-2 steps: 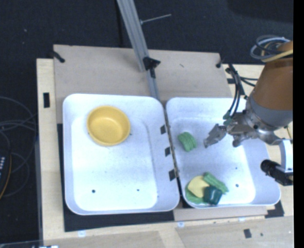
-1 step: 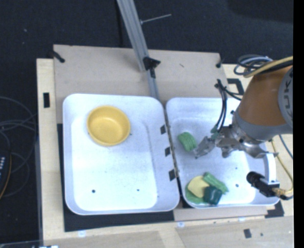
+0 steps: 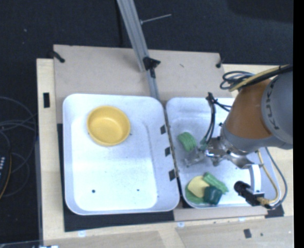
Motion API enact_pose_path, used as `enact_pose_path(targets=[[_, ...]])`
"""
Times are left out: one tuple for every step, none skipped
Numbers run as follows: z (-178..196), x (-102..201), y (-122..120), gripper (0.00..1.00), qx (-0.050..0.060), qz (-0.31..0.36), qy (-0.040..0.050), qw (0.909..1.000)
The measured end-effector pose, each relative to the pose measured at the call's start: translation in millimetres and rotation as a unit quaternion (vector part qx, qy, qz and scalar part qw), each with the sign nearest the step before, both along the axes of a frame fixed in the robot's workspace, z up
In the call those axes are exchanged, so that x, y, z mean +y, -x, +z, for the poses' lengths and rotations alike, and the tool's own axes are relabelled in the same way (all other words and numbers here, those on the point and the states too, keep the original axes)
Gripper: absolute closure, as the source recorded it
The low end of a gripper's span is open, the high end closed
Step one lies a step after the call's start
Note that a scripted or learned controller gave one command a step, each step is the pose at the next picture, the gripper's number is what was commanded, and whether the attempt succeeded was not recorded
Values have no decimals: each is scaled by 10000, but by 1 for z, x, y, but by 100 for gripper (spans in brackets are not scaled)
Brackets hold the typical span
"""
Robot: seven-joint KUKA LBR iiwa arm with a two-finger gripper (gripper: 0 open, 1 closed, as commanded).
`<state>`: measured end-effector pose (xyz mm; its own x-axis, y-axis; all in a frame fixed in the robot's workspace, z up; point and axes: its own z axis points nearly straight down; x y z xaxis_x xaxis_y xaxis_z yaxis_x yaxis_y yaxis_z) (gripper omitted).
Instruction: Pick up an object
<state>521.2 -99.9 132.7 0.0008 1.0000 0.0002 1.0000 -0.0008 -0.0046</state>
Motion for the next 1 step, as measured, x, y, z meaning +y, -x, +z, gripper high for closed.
enact_pose_path(targets=[[-33, -1, 0, 0, -21, -1, 4, 10000]])
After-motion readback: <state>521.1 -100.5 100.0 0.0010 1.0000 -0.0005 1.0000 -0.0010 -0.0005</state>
